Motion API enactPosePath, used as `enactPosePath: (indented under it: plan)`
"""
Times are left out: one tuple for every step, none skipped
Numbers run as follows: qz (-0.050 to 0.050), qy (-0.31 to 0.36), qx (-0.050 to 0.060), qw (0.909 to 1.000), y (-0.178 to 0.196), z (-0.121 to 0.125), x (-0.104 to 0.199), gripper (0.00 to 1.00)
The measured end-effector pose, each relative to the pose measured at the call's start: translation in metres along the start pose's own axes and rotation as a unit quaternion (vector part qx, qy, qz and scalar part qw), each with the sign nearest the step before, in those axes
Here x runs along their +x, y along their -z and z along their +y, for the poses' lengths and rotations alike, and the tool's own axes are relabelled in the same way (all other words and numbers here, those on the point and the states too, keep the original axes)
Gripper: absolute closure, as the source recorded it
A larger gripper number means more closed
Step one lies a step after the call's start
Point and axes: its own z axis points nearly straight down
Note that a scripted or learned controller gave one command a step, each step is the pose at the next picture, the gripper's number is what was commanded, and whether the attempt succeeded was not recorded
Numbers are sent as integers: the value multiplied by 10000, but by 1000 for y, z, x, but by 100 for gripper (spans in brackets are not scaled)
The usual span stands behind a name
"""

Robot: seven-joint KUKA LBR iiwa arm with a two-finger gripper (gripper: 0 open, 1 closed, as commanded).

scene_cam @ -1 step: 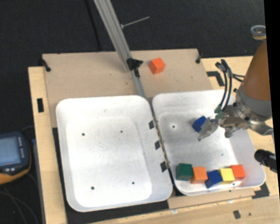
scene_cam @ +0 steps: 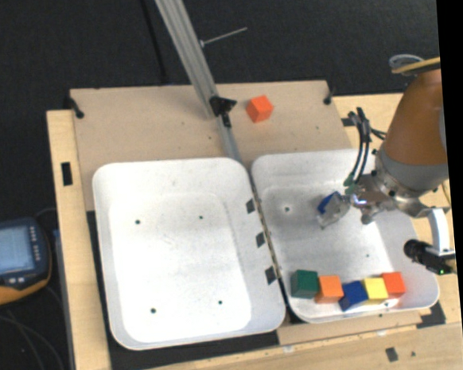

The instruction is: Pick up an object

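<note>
Over the right-hand shallow white plastic bin (scene_cam: 294, 175), the grey KUKA arm with its orange band (scene_cam: 415, 130) reaches in and hangs its metal two-finger jaws (scene_cam: 336, 209) above the bin's speckled floor. A small blue block (scene_cam: 327, 203) sits right at the tips of the jaws, toward the upper middle of that bin; whether the jaws are open, closed or gripping the block cannot be told from this slanted view.

Along the near edge of the same bin lies a tight row of small matte cubes: a green cube (scene_cam: 305, 282) at the end nearest the bin divide, then an orange cube (scene_cam: 330, 287), a blue cube (scene_cam: 352, 293), a yellow cube (scene_cam: 375, 289) and a red-orange cube (scene_cam: 393, 282), each touching its neighbour.

Beyond the far rim of that bin, a lone orange cube (scene_cam: 259, 108) rests on the flat tan board of the worktop (scene_cam: 147, 123). Just beside it, a ribbed silver metal rail (scene_cam: 189, 52) slants down toward the seam between the bins. Left of the seam sits the second white bin (scene_cam: 115, 229), smooth-walled with rounded corners.
</note>
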Motion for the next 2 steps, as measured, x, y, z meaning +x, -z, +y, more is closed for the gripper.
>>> enactPosePath:
  plan:
    - [-10,15,-26,10000,-105,62,-34,0]
    - [-13,19,-49,10000,-90,62,-34,100]
